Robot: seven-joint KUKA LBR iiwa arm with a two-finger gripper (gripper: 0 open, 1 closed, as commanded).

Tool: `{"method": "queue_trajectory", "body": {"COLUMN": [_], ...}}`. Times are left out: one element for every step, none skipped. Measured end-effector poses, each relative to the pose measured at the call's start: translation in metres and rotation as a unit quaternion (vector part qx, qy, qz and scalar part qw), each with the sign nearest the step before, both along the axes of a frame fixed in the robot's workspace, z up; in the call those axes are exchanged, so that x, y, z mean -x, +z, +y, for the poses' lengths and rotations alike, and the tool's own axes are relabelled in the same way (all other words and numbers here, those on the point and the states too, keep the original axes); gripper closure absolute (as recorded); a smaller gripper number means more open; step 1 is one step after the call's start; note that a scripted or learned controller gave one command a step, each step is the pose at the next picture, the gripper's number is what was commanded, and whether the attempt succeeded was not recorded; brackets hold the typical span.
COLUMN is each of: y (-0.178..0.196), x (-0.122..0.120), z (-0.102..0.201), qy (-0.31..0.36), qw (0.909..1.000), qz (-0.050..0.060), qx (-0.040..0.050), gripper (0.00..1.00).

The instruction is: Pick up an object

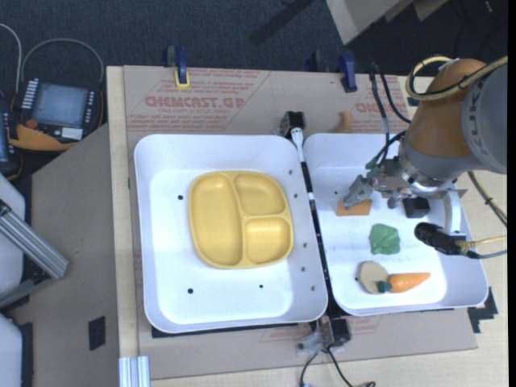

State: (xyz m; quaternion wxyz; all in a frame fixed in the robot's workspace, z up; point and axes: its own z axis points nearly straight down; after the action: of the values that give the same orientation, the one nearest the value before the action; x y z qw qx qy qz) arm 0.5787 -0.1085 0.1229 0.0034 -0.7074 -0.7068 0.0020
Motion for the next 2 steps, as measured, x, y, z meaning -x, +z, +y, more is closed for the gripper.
{"method": "queue_trajectory", "body": {"y": [-0.041,-0.028], "x": [0.001,-0.001], "z": [0.001,0.0], "qy": [0.0,0.0], "qw": [1.0,1.0], "qz": [-0.001,-0.004], "qx": [0.0001,0.0009], "gripper": [0.0,1.0]}}
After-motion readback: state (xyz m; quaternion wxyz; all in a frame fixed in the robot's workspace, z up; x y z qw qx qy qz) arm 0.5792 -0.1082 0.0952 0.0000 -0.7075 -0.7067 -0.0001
